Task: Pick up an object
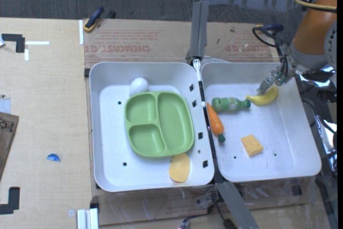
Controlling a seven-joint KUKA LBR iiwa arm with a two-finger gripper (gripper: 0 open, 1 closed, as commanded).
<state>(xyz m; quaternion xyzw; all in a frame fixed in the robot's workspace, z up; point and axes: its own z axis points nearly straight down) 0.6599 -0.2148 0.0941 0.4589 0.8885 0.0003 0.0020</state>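
Here, the left bin (pixel 102 131) holds one green divided plate (pixel 159 124), one white ball (pixel 139 85) and one yellow chip (pixel 180 168). The right bin (pixel 300 153) holds one green bottle (pixel 229 104), one carrot (pixel 215 121), one cheese block (pixel 251 145) and one banana (pixel 263 97) near its far right wall. The gripper (pixel 268 85) hangs just above the banana; I cannot tell its finger state. Bare floor lies along the right bin's near side.
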